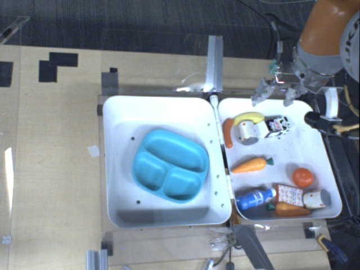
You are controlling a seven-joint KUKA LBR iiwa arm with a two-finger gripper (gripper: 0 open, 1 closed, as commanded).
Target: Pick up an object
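My gripper (275, 95) hangs over the far edge of the right bin (315, 151), its two grey fingers spread apart with nothing between them. Just below it in the bin lie a yellow banana (248, 117), a silver can (247, 132) and a small black-and-white toy (277, 126). A red-orange sausage-shaped piece (227, 133) rests by the bin's left wall. Further forward are an orange carrot (250, 165), a tomato (304, 177), a blue bottle (254, 198), a red-and-white carton (290, 194) and a second carrot (291, 209).
The left bin (121, 128) holds a blue divided plate (170, 165). A metal post (214, 63) rises behind the wall between the bins. Cables and black fittings (332, 125) crowd the right side by the arm.
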